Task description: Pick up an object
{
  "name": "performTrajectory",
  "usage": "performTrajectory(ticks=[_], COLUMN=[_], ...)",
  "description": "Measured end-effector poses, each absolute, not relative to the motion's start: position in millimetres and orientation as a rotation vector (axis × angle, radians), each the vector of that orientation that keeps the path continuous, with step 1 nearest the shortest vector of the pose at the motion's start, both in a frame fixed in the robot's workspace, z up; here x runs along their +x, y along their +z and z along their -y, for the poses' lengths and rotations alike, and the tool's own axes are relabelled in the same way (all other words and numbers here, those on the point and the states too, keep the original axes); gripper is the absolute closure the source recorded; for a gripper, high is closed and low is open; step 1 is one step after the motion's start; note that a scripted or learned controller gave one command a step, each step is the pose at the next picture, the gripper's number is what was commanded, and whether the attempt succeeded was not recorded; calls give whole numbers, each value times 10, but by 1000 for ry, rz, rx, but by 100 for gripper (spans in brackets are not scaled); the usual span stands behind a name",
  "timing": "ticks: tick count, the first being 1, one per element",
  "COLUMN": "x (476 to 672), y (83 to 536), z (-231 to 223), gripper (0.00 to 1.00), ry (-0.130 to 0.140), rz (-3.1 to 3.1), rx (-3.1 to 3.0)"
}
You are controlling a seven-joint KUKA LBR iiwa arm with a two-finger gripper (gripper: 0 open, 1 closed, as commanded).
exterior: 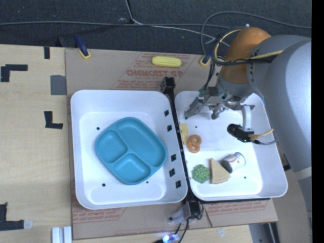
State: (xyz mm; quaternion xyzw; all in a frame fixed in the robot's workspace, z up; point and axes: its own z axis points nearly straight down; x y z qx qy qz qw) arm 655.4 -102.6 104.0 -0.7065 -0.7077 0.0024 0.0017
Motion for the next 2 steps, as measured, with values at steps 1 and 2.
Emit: performTrajectory(ticks=[1,2], x=[6567,6543], y=[1172,1613], z=[1020,962], gripper=[100,100], ry=[3,-3], rz=[2225,2224], rx=[-2217,-2220])
